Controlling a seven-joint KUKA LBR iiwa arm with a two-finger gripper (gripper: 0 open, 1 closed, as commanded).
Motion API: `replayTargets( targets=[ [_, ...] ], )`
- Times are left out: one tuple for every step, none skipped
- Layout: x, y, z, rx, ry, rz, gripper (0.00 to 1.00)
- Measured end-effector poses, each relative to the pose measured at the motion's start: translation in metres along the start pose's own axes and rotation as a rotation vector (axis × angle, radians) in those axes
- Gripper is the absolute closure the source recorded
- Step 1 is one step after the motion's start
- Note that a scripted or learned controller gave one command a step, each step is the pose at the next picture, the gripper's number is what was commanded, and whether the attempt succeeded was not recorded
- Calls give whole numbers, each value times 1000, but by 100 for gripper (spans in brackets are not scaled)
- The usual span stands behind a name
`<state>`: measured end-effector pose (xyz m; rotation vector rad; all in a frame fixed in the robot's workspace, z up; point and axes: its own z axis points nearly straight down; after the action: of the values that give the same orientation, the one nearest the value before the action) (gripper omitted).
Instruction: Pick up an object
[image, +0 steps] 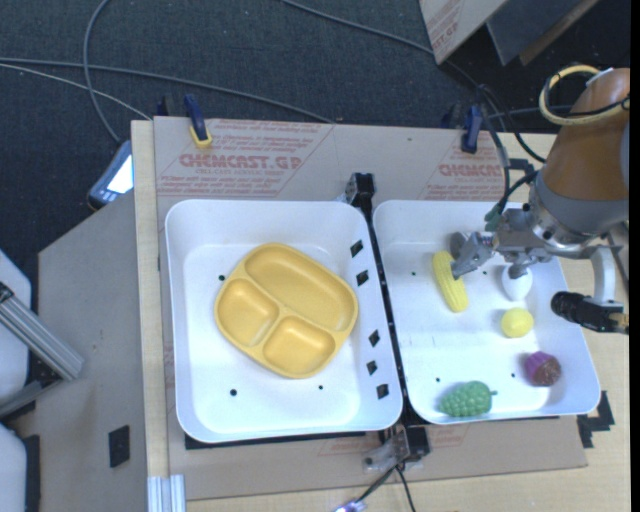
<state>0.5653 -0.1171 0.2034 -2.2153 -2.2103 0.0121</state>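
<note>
Toy corn cob (450, 281), yellow, lies in the upper left part of the right bin (420, 230), its long axis running from upper left to lower right, nearly upright in the frame. It looks the likeliest pick, since it lies just left of the gripper (493, 257). Going left to right: the left bin (190, 300) holds a yellow divided plate (286, 310); then comes the cob; then the gripper, fingers spread with nothing between them, the near finger touching or almost touching the cob's upper end. Right and below lie a white object (516, 286), a lemon (517, 322), green grapes (467, 398) and a purple fruit (543, 368), all apart from the cob.
</note>
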Motion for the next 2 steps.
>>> replayTargets(
  targets=[
    [0, 3, -6, -12, -2, -2, 0],
    [-1, -6, 41, -7, -1, -1, 0]
  ],
)
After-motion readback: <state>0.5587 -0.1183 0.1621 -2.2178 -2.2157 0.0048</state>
